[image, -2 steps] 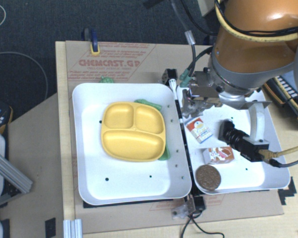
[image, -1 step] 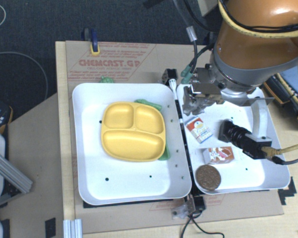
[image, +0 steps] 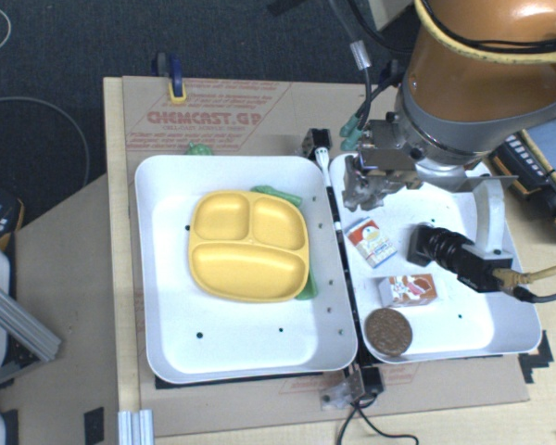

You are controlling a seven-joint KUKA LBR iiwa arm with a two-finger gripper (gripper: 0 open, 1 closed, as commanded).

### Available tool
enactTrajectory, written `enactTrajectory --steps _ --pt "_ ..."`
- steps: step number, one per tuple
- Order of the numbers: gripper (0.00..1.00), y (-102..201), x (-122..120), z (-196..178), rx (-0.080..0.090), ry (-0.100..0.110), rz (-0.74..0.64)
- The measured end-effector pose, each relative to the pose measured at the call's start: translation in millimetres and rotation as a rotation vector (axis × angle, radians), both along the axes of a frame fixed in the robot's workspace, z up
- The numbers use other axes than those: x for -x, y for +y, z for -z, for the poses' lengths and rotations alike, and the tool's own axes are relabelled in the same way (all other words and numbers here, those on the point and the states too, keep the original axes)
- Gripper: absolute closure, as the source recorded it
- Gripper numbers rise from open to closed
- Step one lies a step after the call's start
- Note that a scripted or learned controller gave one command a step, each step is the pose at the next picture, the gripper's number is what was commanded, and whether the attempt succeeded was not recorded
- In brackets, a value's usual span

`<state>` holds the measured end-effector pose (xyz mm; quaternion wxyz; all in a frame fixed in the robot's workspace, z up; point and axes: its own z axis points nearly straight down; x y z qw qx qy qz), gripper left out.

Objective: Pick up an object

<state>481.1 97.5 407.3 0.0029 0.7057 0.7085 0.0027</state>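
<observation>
My gripper (image: 363, 191) hangs over the far left corner of the right bin (image: 500, 327), close to the wall it shares with the left bin (image: 167, 248). From this slant I cannot make out whether it is spread or closed, and I see nothing carried in it.

3 things lie in the right bin: a red and white carton (image: 371, 242) just beside the gripper on the near side, a brown and white packet (image: 410, 289) nearer the front, and a brown disc (image: 388, 331) at the front edge. The left bin holds a yellow divided plate (image: 248, 247) with something green (image: 276, 193) under its rim.

I judge this as the approach step, with no pick made yet. The carton looks the nearest target. The next move calls for centring over it, clear of the shared wall, then descending straight.
</observation>
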Motion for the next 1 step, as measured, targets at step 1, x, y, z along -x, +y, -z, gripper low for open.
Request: enactTrajectory --steps 1 --pt "1.00 0.5 -0.5 -10.2 0.000 -0.002 -0.001"
